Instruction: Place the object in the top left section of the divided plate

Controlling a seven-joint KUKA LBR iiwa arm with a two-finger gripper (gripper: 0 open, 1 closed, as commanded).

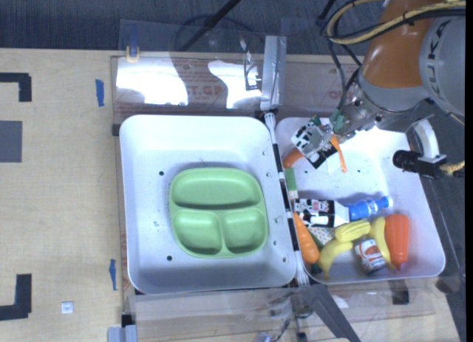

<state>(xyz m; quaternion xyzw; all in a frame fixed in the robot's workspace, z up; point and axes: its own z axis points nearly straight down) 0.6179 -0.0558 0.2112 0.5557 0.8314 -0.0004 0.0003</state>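
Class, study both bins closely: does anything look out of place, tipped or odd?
One thing stands out: a carrot lies along the right bin's left wall, beside the divider, apart from the toy food heap. The green divided plate sits flat in the left bin.

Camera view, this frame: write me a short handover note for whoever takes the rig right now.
Gripper: over the upper left of the right bin, at a small orange item; whether the fingers grip anything can't be told.
Divided plate: green, in the left bin, nothing in its sections.
Other items lie along the right bin's lower edge: banana, blue bottle, carrot, orange pepper, can.
Done: nothing placed.
Left: secure an object, carry it to the plate's top left section, release.
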